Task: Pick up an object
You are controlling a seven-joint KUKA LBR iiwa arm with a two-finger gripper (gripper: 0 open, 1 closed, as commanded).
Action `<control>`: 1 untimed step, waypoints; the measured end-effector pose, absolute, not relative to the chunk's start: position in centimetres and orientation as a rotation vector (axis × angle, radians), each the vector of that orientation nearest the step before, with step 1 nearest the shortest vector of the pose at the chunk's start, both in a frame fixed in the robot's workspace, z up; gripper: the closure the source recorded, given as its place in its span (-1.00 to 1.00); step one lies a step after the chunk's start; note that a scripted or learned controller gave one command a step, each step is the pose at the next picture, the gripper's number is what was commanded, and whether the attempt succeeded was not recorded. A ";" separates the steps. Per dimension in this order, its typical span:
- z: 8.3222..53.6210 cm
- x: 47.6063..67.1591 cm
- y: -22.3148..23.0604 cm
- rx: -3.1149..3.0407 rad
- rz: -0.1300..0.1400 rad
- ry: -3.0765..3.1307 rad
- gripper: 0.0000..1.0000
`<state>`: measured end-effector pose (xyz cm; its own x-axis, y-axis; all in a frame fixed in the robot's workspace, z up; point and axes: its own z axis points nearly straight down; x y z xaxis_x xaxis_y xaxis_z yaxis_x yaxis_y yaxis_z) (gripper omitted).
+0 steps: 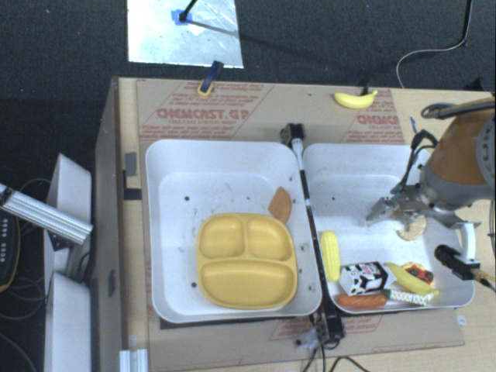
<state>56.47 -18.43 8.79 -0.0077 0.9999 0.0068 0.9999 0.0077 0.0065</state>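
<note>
The right bin (349,173) holds several toys along its near side: a yellow corn cob (330,256), a black-and-white carton (364,277), a banana (409,276) with a red-and-black piece on it, and a red sausage (361,302). A tan, cookie-like piece (411,228) lies near the bin's right wall. My gripper (397,210) hangs low just above and to the left of that tan piece, under the grey arm (463,161). Whether it touches the piece is hidden.
The left bin (178,169) holds a yellow divided plate (246,260) and a brown piece (280,204) by the dividing wall. A second banana (355,98) lies on the bench behind the right bin. A blue-and-yellow tool (209,77) sits at the bench's far edge.
</note>
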 end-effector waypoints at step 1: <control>8.5 66.7 -17.8 -2.208 0.009 -2.210 -1.00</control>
<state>66.67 -17.82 8.49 -0.0009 1.0000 0.0086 0.9999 0.0010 -0.0164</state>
